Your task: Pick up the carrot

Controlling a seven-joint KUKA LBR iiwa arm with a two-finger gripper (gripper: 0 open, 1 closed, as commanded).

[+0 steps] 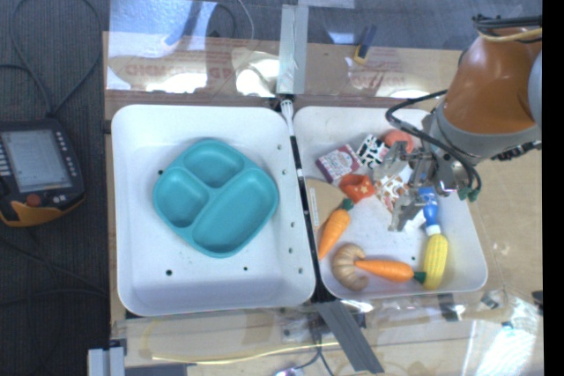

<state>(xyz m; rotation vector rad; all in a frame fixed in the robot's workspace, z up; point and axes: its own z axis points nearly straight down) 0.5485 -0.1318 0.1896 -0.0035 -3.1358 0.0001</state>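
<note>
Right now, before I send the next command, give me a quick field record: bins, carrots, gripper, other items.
left bin: holds a teal divided plate
right bin: holds the toys
carrots: two; upright carrot near the bins' divider, lying carrot along the near wall
gripper: above the right bin's middle, apart from both carrots
other items: corn cob, croissant, red pepper, small box
carrot status: neither lifted

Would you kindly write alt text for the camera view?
The arm's gripper hangs over the right bin, among toy foods including two carrots, a corn cob and a croissant. The left bin holds a teal divided plate.
</note>
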